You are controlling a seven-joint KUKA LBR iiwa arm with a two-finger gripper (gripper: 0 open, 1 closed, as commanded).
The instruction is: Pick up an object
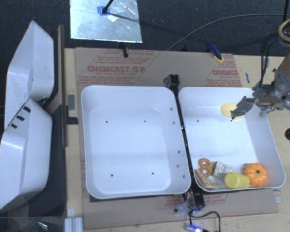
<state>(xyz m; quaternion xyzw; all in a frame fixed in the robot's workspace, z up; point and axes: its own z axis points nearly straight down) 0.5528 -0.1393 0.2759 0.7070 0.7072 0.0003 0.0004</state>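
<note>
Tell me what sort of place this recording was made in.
Most likely a robotics lab bench set up for bin-picking trials. Two shallow white bins sit side by side on a cardboard sheet, the arm's gripper reaches over the right bin, and loose cables trail across the dark floor.

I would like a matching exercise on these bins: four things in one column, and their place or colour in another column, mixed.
Things:
1. pumpkin
2. pretzel
3. pale yellow piece
4. claw

Descriptions:
A. brown, near the divider
B. orange, right bin's near right corner
C. above the right bin's far side
D. lies beside the claw's tip

Pairs: 1-B, 2-A, 3-D, 4-C
</note>
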